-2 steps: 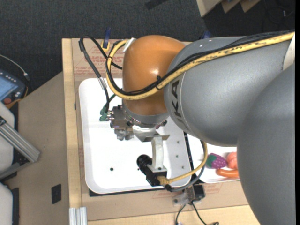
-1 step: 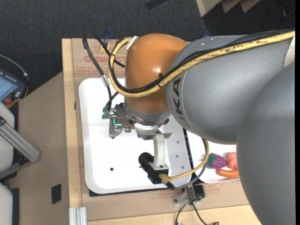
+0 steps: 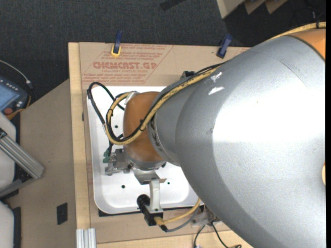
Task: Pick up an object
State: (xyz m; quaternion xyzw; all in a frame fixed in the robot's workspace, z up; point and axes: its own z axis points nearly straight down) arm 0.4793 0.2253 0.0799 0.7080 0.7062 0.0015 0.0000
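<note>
Closest to my camera, the grey arm (image 3: 248,138) blocked most of the white bin (image 3: 111,200). Beneath its orange band (image 3: 138,125), the gripper (image 3: 129,161) was buried, its state untellable. Beyond lay the cardboard sheet (image 3: 124,61); I made out no object.

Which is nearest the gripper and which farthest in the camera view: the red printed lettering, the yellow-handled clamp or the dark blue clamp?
1. Red printed lettering, on the brown board beyond the gripper.
2. Yellow-handled clamp, board's back edge, left.
3. Dark blue clamp, back edge, right.
</note>
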